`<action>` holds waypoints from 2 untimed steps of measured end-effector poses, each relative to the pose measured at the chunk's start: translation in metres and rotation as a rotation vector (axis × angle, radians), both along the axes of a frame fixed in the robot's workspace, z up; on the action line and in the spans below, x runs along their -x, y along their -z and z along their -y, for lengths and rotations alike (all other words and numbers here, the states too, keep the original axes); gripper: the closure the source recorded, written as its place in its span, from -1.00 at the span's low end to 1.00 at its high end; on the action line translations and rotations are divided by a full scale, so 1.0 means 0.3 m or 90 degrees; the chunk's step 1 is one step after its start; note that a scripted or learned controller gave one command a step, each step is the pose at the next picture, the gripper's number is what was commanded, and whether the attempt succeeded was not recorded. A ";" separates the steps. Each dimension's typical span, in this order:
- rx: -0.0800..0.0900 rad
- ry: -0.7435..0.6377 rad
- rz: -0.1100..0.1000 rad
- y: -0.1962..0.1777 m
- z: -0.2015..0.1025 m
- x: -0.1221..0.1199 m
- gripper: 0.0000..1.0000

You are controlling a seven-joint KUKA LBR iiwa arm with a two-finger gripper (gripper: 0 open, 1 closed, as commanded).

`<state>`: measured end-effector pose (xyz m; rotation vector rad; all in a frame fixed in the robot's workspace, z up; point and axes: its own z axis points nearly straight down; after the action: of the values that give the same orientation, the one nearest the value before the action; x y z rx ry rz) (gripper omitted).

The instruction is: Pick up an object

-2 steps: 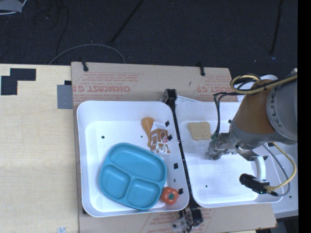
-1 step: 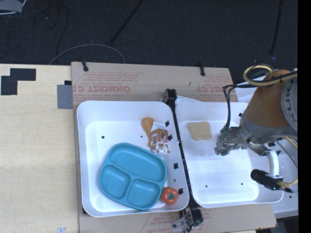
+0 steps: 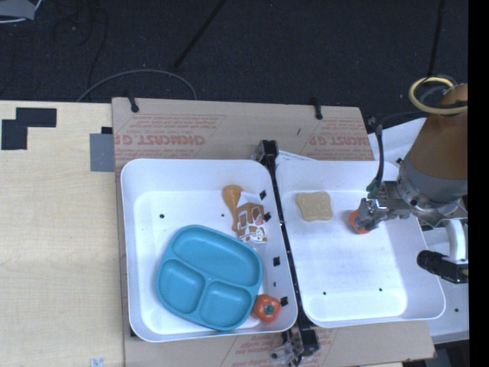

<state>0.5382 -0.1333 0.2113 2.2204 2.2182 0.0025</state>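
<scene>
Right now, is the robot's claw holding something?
Gripper: down in the right bin, right at a small orange-red object; whether it is holding it cannot be told.

The arm [image 3: 435,155] reaches in from the right, tool [image 3: 372,211] lowered.

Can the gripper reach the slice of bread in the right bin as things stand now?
Probably yes: the slice of bread lies flat and alone in the right bin, with bare floor between it and the gripper.
</scene>
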 end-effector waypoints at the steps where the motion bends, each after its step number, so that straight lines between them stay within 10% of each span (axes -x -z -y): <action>1: 0.000 -0.001 0.000 -0.181 0.003 0.031 1.00; 2: -0.002 -0.003 -0.004 -0.133 -0.169 -0.035 1.00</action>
<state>0.5487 -0.0826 0.2511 2.2190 2.2287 -0.0013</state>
